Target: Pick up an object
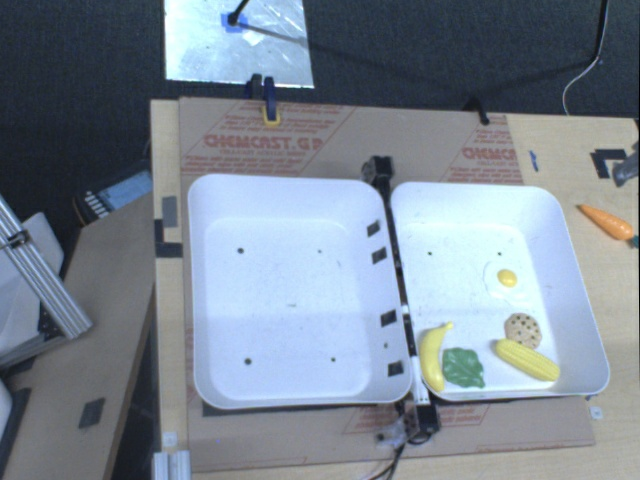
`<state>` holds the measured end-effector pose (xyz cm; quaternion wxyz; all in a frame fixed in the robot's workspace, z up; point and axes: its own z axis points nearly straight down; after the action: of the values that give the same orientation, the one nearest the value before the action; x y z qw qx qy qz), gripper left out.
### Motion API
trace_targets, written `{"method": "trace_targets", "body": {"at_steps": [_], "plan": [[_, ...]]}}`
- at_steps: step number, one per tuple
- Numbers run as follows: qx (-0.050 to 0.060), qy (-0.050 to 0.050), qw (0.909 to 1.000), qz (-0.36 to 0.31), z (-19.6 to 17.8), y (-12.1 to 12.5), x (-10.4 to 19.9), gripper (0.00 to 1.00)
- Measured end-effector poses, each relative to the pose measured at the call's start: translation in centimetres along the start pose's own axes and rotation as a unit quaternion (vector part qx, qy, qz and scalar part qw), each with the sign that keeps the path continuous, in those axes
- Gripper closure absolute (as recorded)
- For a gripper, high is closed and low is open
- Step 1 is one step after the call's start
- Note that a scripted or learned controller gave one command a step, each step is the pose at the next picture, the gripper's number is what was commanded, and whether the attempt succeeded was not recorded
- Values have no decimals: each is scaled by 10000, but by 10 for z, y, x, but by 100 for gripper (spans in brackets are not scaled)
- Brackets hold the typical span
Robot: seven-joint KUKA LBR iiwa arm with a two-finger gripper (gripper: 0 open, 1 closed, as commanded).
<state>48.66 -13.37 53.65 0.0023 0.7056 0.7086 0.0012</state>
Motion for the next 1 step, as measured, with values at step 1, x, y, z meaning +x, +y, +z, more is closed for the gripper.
{"method": "trace_targets", "body": {"at_steps": [1], "plan": [[4,-12,10000,46,1,-1,-77,0]]}}
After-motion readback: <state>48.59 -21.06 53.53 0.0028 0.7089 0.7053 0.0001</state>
